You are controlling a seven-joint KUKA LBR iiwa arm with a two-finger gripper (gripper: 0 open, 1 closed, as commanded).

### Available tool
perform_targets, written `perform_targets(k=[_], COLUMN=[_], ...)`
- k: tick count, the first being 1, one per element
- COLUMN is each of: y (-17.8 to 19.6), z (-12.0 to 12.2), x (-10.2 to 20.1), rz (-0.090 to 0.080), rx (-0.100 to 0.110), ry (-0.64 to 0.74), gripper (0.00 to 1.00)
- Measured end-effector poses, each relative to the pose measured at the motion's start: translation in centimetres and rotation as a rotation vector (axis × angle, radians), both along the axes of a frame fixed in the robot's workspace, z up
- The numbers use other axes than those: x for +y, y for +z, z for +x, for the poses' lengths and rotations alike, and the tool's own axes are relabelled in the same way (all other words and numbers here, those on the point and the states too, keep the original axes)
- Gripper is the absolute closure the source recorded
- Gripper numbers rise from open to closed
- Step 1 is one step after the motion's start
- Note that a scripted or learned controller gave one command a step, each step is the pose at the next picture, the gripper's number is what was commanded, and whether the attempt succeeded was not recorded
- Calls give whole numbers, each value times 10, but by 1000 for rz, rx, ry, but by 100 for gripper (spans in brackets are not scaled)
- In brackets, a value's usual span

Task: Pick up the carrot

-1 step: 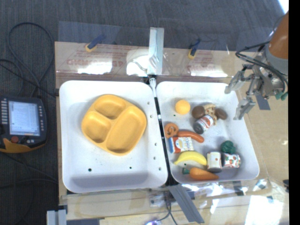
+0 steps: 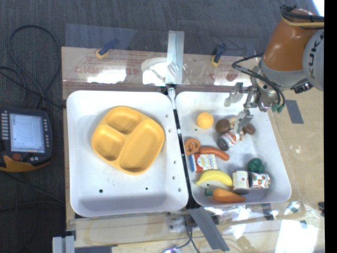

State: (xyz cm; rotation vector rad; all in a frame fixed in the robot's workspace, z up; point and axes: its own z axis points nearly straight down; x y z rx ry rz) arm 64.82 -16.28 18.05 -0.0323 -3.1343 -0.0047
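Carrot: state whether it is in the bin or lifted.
In the bin. The carrot lies flat on the right bin's floor, apart from the gripper.

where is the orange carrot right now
The orange carrot lies in the right white bin, at its near edge in the camera view, just below the yellow banana and left of the small can.

The orange carrot [image 2: 228, 195] lies flat along the right bin's near edge.

Only part of the KUKA lettering shows on the grey arm [image 2: 316, 49]; labels on the cans are unreadable.
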Motion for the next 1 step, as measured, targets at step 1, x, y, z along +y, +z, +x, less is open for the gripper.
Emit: perform_targets(k=[1], y=[-65], z=[3], x=[42], rz=[-3], rx=[-5], ry=[-196], gripper=[0])
